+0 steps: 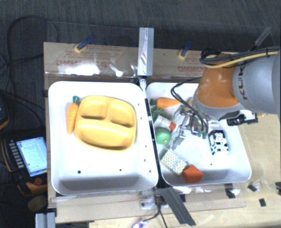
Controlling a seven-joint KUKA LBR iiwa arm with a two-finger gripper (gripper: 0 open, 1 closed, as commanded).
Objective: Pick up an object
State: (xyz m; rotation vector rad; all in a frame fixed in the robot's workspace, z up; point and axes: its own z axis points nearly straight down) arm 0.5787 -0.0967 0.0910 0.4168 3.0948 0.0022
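My gripper (182, 129) hangs low over the middle of the right bin (236, 167), under the orange wrist band. Just to its left lie a green ball (162, 136) and a small white and red item (163, 123). An orange carrot (167, 103) with green leaves lies at the bin's far left. A patterned block (173, 162) and an orange-red block (193, 174) sit near the front edge. A black and white cow toy (218, 143) lies to the gripper's right. I see nothing clearly held.
The left bin (55, 146) holds a large yellow divided tray (106, 121) and a small carrot (72, 117) beside it. A ridge separates the two bins. Cables run over the arm at the right. Devices lie on the floor at the left.
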